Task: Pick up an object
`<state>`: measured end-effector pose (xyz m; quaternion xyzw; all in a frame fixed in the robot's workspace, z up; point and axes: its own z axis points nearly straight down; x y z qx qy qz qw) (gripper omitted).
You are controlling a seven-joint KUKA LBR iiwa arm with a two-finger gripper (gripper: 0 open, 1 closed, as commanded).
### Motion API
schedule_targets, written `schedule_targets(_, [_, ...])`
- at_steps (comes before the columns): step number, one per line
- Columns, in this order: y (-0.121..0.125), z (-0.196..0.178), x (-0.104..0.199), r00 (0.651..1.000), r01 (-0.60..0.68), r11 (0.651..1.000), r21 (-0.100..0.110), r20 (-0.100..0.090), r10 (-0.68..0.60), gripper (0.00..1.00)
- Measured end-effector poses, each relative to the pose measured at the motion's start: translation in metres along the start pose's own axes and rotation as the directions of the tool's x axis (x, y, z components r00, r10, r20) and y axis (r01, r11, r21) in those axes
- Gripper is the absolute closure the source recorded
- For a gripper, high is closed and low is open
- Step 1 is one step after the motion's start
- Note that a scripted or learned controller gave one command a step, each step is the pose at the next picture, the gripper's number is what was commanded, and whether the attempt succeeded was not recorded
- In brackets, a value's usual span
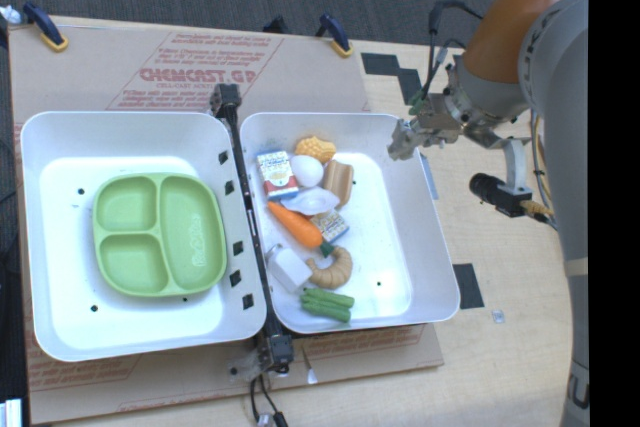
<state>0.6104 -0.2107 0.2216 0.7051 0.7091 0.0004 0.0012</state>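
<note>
While my gripper [402, 141] hangs over the right edge of the right bin [425, 245], with nothing visible between its fingers, I cannot tell if they are wide or narrow, because they look too small and blurred. The things to pick lie together in the left half of this bin, well apart from me: a carrot [295, 224] in the middle, an egg [307, 171] above it, a small red and white box [274, 169] beside the egg, a croissant [332, 267] lower, and green beans [327, 304] near the front wall. I judge that all of them are light toy food of hard plastic — stiff, not fragile, but smooth and probably slippery. The egg is round and may escape from the fingers. The carrot seems the best choice; I would close across its thick middle, with the fingers set across its length. It touches its neighbours, so there is little room. The left bin [40, 215] holds a green tray [160, 235].
</note>
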Motion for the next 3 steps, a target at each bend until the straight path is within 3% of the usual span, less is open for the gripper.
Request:
schedule_targets(1, [0.023, 0.077, 0.038, 1.000, 0.001, 1.000, 0.006, -0.003, -0.001, 1.00])
schedule_targets(2, [0.024, 0.066, 0.038, 1.000, 0.007, 1.000, 0.005, -0.001, -0.007, 1.00])
schedule_targets(3, [-0.003, 0.021, 0.046, 1.000, -0.002, 1.000, 0.004, -0.002, 0.002, 1.00])
